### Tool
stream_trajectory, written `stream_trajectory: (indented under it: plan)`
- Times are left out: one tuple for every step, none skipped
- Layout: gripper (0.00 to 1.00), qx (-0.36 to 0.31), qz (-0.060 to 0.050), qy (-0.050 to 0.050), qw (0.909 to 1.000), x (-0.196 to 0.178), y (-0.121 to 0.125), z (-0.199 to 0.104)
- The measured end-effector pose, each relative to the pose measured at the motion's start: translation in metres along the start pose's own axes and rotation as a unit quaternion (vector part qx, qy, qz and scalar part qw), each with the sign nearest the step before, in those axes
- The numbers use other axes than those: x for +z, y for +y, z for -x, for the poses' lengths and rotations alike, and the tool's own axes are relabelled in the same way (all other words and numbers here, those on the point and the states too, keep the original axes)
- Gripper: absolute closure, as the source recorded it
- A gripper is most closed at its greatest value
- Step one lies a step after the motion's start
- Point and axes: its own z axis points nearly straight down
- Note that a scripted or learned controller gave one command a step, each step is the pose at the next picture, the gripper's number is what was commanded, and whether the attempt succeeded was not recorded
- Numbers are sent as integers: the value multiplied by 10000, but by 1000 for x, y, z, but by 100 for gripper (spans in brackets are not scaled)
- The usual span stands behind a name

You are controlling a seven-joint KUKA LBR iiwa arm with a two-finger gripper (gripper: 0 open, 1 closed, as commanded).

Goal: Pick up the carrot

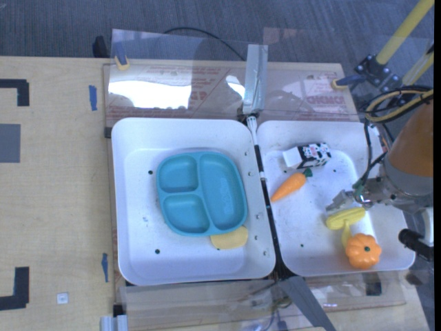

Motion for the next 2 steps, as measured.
stream_trajectory:
  plan:
    - [0, 1826, -7, 1, 9832, -103, -37, -36]
    - [0, 1811, -14, -5, 9835, -102, -38, -26]
